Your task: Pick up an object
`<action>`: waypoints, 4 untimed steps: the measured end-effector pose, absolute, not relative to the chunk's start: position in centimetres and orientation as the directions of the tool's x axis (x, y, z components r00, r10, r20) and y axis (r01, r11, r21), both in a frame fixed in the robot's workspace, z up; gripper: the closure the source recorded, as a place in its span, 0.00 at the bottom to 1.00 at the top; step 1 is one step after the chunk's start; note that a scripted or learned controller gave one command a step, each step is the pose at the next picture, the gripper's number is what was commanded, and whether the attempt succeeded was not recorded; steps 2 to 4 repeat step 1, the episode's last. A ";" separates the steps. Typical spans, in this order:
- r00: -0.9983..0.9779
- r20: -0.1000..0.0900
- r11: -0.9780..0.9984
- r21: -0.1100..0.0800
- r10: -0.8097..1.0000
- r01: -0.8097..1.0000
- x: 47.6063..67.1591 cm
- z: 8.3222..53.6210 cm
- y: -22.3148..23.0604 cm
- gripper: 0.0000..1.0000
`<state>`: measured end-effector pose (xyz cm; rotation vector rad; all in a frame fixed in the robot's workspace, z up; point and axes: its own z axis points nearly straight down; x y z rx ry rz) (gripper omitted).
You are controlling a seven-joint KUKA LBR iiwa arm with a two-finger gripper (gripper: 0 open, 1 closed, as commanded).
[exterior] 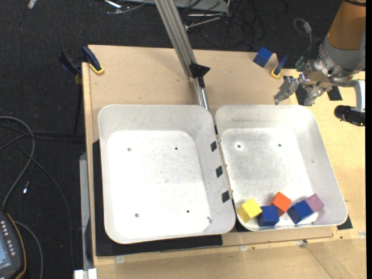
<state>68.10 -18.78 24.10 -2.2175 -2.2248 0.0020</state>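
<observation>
Several small blocks lie huddled in the near corner of the right bin: a yellow block, a dark blue block, an orange block, a second blue block and a purple block. My gripper hangs over the far edge of the right bin, well away from the blocks. It is open, with nothing between its fingers.
The left bin lies beside the right one. Another blue block rests on the bench beyond the bins, near a yellow-handled clamp. A slanted metal pole rises from between the bins' far edges.
</observation>
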 end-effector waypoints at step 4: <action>0.001 0.002 -0.001 -0.008 1.000 1.000 65.7 10.2 -19.2 0.00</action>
